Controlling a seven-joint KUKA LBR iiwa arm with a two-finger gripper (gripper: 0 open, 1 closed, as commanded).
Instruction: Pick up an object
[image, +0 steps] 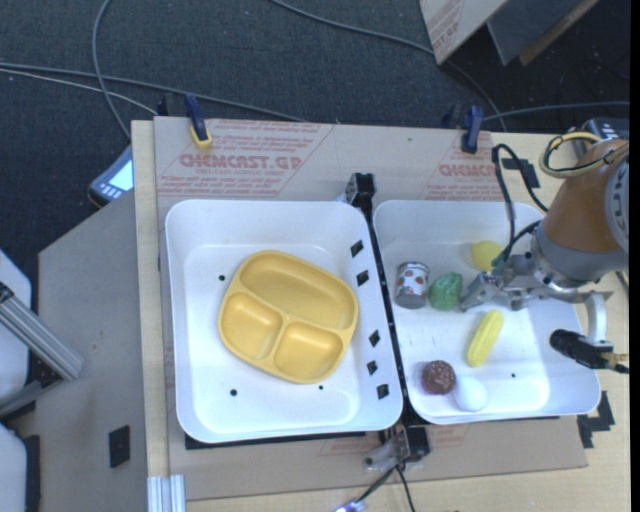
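The right bin (520, 395) holds several small items. A small tin can (411, 283) stands near its left wall, with a green lumpy piece (445, 291) beside it. A yellow round piece (486, 253) lies farther back. A yellow corn cob (484, 337) sits in the middle. A brown ball (438, 376) and a white egg-like piece (470, 395) rest at the front. My gripper (486, 291) hangs low just right of the green piece and just above the corn cob's upper end. I see nothing in its grasp.
The left bin (190, 330) holds a yellow divided plate (288, 316). A black divider with clips (372, 300) runs between the bins. The arm (585, 230) reaches in from the right over the right bin's far side. Cables trail at the back.
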